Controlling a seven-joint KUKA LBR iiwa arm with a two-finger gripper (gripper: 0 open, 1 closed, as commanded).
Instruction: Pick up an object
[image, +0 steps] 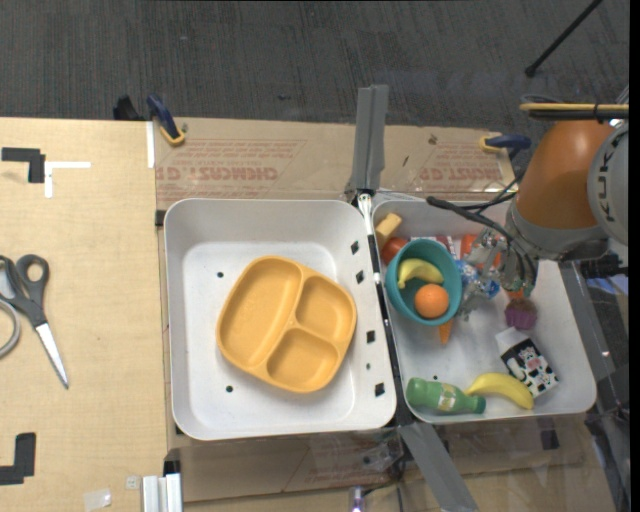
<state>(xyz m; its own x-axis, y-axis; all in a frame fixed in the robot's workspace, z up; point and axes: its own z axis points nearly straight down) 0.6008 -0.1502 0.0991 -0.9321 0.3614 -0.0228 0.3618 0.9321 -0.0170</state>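
The right bin holds several small objects. A teal bowl carries an orange ball and a small yellow piece. A purple object lies right of the bowl, with a black-and-white box, a yellow banana and a green bottle along the front. My gripper hangs low over the bin's back right, between the bowl and the purple object, above a cluttered patch. Nothing is seen held in it.
The left bin bears a yellow divided plate. A red item and a yellow block sit at the right bin's back left corner. Scissors lie on the bench far left.
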